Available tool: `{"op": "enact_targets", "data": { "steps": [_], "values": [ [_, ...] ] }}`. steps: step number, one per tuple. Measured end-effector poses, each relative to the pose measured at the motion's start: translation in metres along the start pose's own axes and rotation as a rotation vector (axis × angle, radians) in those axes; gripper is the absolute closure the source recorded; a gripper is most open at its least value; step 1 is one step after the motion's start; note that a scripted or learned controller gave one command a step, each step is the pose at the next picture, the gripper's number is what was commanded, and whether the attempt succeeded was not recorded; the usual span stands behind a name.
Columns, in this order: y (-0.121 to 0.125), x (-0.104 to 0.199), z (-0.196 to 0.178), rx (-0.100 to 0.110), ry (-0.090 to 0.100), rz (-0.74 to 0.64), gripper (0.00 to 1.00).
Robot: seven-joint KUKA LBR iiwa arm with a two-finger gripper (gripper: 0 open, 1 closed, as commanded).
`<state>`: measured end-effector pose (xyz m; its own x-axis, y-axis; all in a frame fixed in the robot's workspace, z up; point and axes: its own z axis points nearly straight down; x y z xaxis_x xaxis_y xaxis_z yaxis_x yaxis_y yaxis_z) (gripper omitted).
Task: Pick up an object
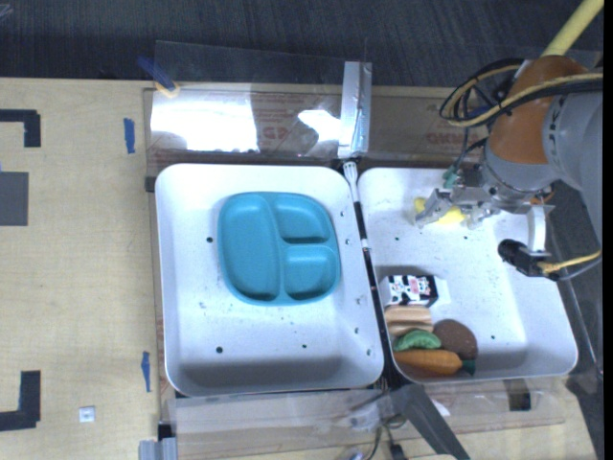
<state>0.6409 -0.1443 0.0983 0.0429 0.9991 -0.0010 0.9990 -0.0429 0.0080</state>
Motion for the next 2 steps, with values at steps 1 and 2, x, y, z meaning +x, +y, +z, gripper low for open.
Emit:
{"op": "enact_targets", "data": {
  "steps": [1, 2],
  "values": [
    [0.022, 0.037, 0.011, 0.019, -0.003, 0.005, 0.00],
    [-0.077, 0.034, 0.010, 0.006, 0.002, -0.015, 0.00]
  ]
}}
